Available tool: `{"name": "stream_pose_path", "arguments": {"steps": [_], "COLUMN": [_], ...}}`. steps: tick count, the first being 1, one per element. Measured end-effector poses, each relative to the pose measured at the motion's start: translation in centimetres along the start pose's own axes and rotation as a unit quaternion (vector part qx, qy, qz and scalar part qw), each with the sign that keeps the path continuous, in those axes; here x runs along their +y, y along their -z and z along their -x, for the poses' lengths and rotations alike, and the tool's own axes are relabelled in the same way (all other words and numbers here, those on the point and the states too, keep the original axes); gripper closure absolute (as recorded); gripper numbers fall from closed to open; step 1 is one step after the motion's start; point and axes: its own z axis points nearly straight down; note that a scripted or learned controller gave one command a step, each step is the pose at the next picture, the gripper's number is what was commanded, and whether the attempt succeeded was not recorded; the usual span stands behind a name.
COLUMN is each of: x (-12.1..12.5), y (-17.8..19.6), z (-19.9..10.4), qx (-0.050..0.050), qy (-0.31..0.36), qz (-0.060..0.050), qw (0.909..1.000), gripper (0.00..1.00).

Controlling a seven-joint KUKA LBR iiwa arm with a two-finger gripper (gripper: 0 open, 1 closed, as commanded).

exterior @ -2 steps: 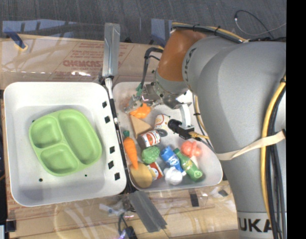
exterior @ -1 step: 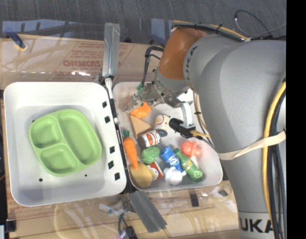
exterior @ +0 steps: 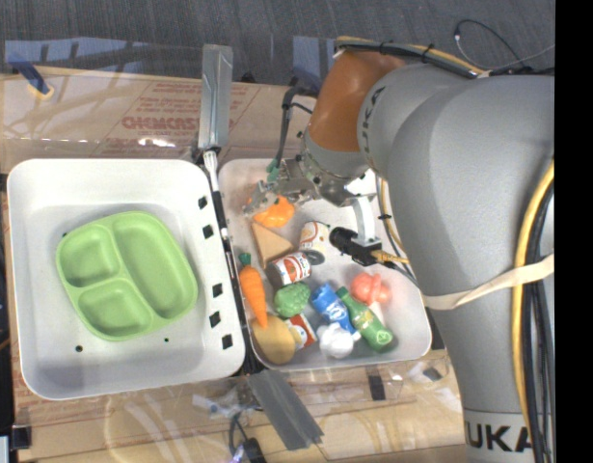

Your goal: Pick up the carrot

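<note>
While the arm [exterior: 441, 162] leans in from the right over the right bin [exterior: 412, 340], the claw [exterior: 272, 189] sits low at that bin's far-left corner, just above an orange wedge [exterior: 275, 212]. Can't tell whether the claw is released or clenched: its tip is lost in clutter and glare.

Carrot [exterior: 253, 295] is in the right bin, lying along the left wall about halfway down. Its green top points to the far side and its tip to the near side. It's apart from the claw, with a tan wedge [exterior: 269, 244] between the two. The carrot's near end touches a yellowish lump [exterior: 274, 340] in the near-left corner.

Just right of the carrot are a red-label can [exterior: 293, 268] on its side and a green leafy piece [exterior: 293, 300]. Further right:
- blue bottle [exterior: 328, 305]
- green bottle [exterior: 371, 328]
- pink-red fruit [exterior: 370, 287]
- white piece [exterior: 336, 341]

A small pale ball [exterior: 312, 232] sits near the bin's middle, beside the tan wedge.

Left bin [exterior: 45, 191] holds a green three-compartment plate [exterior: 127, 276], lying flat. A cardboard sheet [exterior: 103, 114] with red print lies behind both bins.
</note>
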Motion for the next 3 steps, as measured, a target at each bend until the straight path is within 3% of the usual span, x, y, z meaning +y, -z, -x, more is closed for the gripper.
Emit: {"name": "stream_pose_path", "arguments": {"steps": [1, 2, 3], "x": [0.0, 0.2, 0.0], "y": [0.6, 8.7, 4.1], "z": [-0.1, -2.0, -0.5], "qx": [0.001, -0.002, 0.0], "qy": [0.002, -0.106, -0.257], "qz": [-0.003, 0.008, 0.004], "qw": [1.0, 0.9943, 0.9665], "gripper": [1.0, 1.0, 1.0]}}
